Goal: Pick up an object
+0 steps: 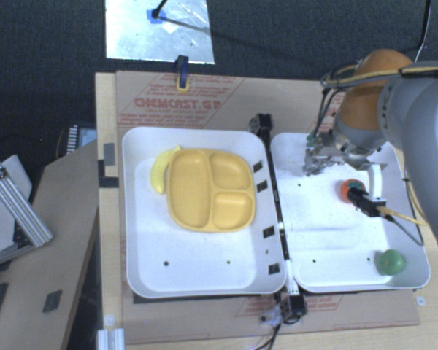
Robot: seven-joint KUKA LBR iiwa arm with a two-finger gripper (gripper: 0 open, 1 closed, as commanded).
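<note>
My gripper [315,165] hangs over the far left part of the right bin [328,261], pointing down at bare bin floor. A small orange-red ball [347,188] lies just to its right, close to the wrist. Down at the near right corner of that bin rests a green ball [390,262]. The left bin [142,261] holds a yellow divided plate [208,189], and a yellow banana [159,170] sticks out from under the plate's left edge.
A raised black-clipped divider [274,210] runs between the two bins. The bins sit on a cardboard sheet [182,102] on the bench. A shiny metal sheet [160,20] lies beyond the bench at the back.
</note>
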